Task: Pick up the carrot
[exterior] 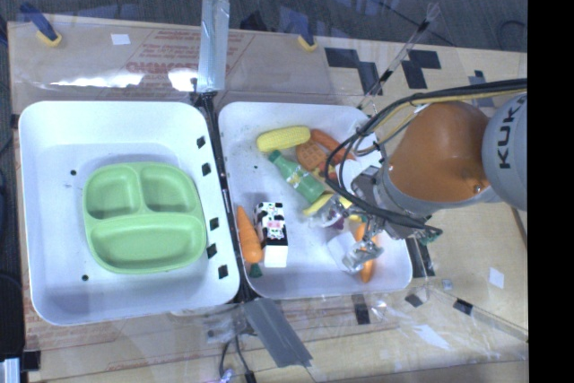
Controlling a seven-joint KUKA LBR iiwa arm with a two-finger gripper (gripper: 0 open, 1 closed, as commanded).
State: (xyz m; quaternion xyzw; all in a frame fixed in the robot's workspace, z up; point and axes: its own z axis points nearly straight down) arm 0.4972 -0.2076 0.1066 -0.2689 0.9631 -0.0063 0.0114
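The carrot (248, 235) lies along the right bin's (238, 130) left wall, lower centre of frame, beside a milk carton (272, 234) — the gripper (361, 254) sits well right, its grip impossible to judge

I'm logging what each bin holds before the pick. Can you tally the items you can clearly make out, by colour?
Green: 2, the divided plate and the bottle
Yellow: 1, the corn cob
Orange: 1, the carrot
Black and white: 1, the cow-print carton
Total: 5; the cluttered pieces under the arm are too hidden to count.
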